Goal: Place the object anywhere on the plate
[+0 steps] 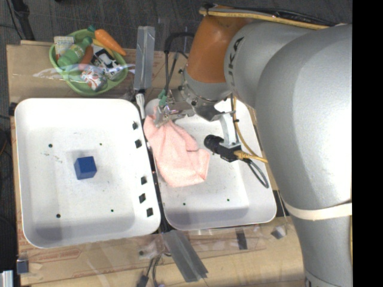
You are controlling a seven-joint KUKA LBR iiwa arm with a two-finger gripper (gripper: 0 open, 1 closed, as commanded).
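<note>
The soft pink cloth (177, 151) is lying crumpled, upper left of the right white bin (251, 205); jaws (163, 113) are pinching its top corner; light, limp, probably draping when lifted

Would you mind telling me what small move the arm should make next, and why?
Probably a short, straight lift. The gripper sits at the top corner of the pink cloth in the right bin, and the cloth narrows toward it; lifting would show whether it comes along.
</note>
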